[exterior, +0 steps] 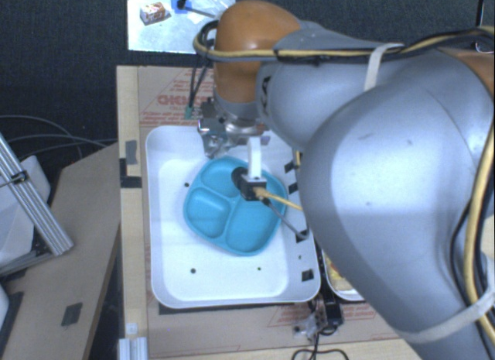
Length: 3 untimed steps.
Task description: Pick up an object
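A blue plate (228,215) with three compartments lies flat in the left white bin (174,273), a little right of the bin's middle. My gripper (216,146) hangs over the plate's far edge, close to the bin's back wall, under the orange wrist band. I see nothing held in it. The big grey arm crosses from the right and hides the plate's right rim.
Most of the right bin (340,287) is covered by the arm; only a front corner with something yellowish shows. Both bins rest on cardboard (166,91). An aluminium frame (31,211) stands at the left, and a shiny sheet (179,6) bearing a small object lies at the back.
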Available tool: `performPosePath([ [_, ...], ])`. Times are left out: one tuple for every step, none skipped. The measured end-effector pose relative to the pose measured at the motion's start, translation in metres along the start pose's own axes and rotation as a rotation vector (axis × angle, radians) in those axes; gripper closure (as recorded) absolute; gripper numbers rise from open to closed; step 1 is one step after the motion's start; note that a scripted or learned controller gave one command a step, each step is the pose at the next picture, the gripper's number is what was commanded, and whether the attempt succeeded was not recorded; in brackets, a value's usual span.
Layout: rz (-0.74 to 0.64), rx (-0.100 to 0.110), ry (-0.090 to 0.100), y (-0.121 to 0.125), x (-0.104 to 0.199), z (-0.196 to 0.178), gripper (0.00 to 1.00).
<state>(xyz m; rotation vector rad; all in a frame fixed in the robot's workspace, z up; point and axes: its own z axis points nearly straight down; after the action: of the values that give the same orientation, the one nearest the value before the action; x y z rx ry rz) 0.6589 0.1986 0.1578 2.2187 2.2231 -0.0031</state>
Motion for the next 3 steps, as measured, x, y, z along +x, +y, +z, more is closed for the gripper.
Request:
performPosePath([
  [-0.007, -0.002, 0.006, -0.069, 0.035, -0.071, 1.00],
  [-0.007, -0.003, 0.004, -0.065, 0.033, -0.078, 1.00],
  [-0.001, -0.018, 0.008, -0.078, -0.001, -0.247, 1.00],
])
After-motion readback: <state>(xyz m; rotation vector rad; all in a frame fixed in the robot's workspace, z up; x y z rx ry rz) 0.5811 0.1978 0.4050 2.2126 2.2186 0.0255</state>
